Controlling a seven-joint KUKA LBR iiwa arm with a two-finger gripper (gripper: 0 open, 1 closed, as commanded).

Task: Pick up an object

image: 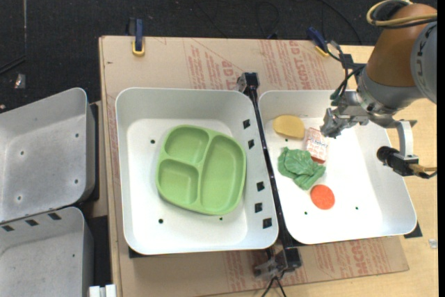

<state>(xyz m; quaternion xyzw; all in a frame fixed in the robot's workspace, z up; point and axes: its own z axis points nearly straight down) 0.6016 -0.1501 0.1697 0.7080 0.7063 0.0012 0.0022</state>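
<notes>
The gripper hangs just right of the small packet; I cannot tell its state.

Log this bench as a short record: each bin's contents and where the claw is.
left bin: green tray, three compartments
right bin: yellow piece, red-and-white packet, green leaf, orange disc
packet and leaf: touching, packet at the leaf's upper right
disc: apart, below the leaf
claw: over the right bin, just right of the packet's top
arm: enters from the right
</notes>
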